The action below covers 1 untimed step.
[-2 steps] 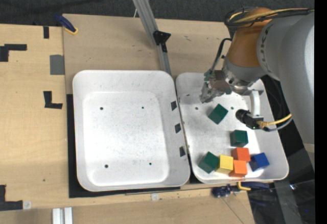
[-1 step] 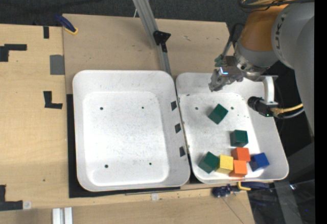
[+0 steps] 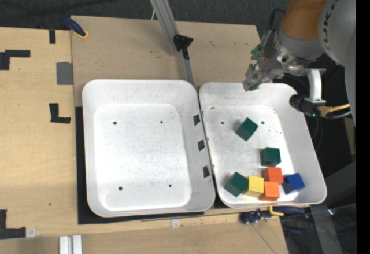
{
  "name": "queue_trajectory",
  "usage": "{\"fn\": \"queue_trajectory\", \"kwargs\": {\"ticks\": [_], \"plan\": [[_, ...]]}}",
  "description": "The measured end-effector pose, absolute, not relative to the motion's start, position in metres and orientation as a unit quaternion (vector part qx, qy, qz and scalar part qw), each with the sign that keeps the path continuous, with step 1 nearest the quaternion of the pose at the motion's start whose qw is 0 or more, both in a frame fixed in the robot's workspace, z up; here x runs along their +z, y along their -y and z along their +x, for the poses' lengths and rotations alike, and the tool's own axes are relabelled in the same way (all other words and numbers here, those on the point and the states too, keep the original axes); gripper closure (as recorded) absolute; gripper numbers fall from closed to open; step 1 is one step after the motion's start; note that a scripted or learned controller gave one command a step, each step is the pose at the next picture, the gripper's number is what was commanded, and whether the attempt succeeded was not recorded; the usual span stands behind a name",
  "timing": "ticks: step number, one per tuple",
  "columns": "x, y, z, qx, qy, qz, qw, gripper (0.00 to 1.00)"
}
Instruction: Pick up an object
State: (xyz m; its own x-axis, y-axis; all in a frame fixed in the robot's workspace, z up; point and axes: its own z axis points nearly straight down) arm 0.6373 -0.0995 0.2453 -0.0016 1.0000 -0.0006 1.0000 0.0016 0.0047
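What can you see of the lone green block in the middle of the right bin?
The green block is a small dark green cube with a matte painted look and no visible markings. It lies on the floor of the right bin, in its upper middle part, turned so its edges run diagonal to the bin walls. Nothing touches it: the other blocks sit lower, toward the bin's near right corner, and the end effector is over the bin's far rim, clear of it.
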Motion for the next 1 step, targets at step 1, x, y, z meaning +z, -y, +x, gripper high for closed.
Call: {"fn": "queue_trajectory", "kwargs": {"ticks": [1], "plan": [[0.2600, 0.0990, 0.6377, 0.0003, -0.708, 0.707, 0.000, 1.00]]}}
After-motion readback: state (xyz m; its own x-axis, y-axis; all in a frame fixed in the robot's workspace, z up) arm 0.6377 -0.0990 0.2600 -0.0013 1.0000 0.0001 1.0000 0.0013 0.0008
